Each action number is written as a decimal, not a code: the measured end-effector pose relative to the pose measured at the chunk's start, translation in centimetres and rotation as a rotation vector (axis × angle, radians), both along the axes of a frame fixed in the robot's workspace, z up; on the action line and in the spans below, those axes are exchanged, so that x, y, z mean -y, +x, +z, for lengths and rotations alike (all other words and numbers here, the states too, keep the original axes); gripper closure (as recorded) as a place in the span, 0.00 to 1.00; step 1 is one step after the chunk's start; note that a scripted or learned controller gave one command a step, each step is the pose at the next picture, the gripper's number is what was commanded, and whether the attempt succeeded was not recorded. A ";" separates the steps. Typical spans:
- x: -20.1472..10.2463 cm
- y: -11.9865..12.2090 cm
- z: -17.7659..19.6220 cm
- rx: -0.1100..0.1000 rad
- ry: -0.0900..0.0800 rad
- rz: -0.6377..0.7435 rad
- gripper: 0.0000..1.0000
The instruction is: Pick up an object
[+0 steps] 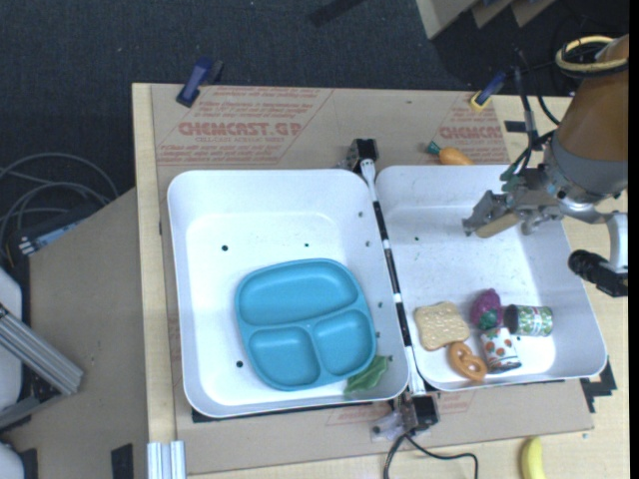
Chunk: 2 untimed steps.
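The right bin (439,208) holds a cluster of small items near its front: a tan cracker-like square (440,324), an orange pretzel-shaped piece (466,360), a purple grape bunch (486,307), a green can (532,320) and a small red-and-white can (499,348). My gripper (486,218) hangs over the back part of the right bin, well behind those items, pointing left. Nothing shows between its fingers. The arm comes in from the right edge.
The left bin (200,228) holds a blue three-compartment plate (304,321) with a green leafy piece (367,375) at its front right corner. An orange carrot-like item (451,155) lies on the bench behind the right bin. A yellow item (532,459) lies at the front.
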State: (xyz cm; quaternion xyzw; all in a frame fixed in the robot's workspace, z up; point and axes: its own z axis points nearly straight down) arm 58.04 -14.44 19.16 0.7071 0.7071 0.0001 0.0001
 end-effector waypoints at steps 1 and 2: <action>1.4 -4.3 -7.4 -0.003 0.000 -0.001 0.00; 1.7 -8.1 -10.8 -0.003 0.001 -0.001 0.00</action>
